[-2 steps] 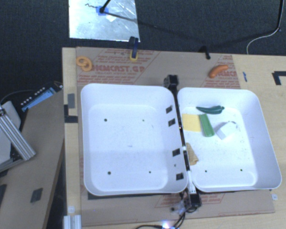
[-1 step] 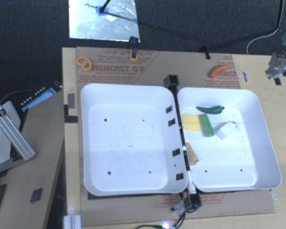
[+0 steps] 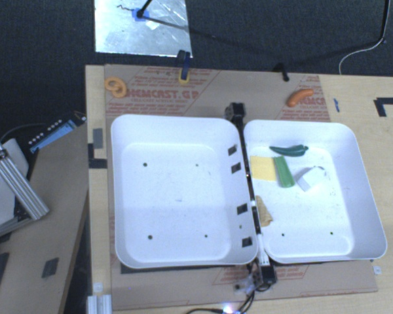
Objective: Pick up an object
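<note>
The right bin [image 3: 363,175] holds several small objects near its upper left. A dark green curved piece [image 3: 289,150] lies at the top. Below it a yellow block [image 3: 262,169] sits beside a light green bar [image 3: 284,173]. A white and grey piece [image 3: 308,177] lies to their right. A tan brown piece [image 3: 262,212] rests against the bin's left wall.
The left bin [image 3: 128,142] sits beside the right one on a cardboard sheet [image 3: 164,90]. An orange sausage-shaped object [image 3: 299,97] and an orange ring [image 3: 116,87] lie on the cardboard behind the bins. A yellow and blue clamp [image 3: 183,67] stands at the back edge.
</note>
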Robot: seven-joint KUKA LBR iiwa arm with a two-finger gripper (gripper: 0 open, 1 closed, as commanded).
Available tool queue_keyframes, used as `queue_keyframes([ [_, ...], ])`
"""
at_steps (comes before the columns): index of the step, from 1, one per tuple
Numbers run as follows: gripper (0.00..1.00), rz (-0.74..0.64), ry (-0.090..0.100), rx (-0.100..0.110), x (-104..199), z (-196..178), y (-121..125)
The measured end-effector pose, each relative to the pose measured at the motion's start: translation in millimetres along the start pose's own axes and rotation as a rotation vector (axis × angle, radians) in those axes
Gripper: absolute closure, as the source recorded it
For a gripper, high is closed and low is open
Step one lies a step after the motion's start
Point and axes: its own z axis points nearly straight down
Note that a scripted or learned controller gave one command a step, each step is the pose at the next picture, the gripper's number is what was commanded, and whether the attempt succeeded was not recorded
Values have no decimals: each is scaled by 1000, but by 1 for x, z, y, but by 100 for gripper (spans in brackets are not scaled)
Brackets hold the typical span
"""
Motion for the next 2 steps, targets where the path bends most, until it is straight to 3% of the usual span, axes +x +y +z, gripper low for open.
queue_keyframes([
  [1,100,0,4,16,-25,13,64],
  [2,100,-2,3,14,-24,11,72],
])
